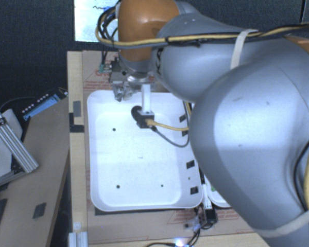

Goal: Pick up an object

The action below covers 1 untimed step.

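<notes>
- Looking down on the bench (76,153), you see the arm (247,117) reach in from the right and across, so its grey bulk covers most of the right bin (220,200).
- The gripper (122,90) hangs below the orange band (144,14), over the far left corner of the left bin (100,138). It sits close to the rim, not over the middle.
- You cannot tell from this slant whether the gripper is spread or pressed together. The wrist shadows it and the metal parts blur into one another. Nothing can be seen pinched in it, so don't count anything as held.
- A black fitting (140,116) with a yellow cable (170,129) hangs just beside the gripper. It looks like part of the rig, not a thing to pick.
- On the left bin's bare floor you can make out a few small dark dots (114,129). They look more like marks or holes than objects.
- As for the task's thing, you cannot tell where it lies. A green speck (212,189) shows at the right bin's near edge, too small to name, and whatever else that bin holds is under the arm.
- Judged from this, the pick is not yet made. A descent at this corner would likely close on nothing and could clip the rim.
</notes>
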{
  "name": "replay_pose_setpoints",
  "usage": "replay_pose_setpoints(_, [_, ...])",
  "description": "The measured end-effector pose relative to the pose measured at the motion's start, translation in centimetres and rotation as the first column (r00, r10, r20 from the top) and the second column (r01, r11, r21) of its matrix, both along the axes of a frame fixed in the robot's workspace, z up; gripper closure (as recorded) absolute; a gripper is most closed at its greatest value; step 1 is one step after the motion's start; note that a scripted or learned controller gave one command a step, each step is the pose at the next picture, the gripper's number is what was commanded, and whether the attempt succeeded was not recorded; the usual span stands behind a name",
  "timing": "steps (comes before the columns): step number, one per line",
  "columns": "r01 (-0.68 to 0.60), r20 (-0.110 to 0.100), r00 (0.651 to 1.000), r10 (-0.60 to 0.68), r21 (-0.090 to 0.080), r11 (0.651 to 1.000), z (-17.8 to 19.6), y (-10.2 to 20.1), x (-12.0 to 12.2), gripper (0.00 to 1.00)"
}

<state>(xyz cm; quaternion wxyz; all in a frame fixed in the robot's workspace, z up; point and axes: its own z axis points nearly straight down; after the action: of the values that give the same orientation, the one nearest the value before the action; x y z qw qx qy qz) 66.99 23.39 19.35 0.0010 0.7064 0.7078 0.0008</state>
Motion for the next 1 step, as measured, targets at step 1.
replay_pose_setpoints(1, [0.001, -0.006, 1.0, -0.001, 0.0, 1.0, 1.24, 0.06, -8.15, 1.0])
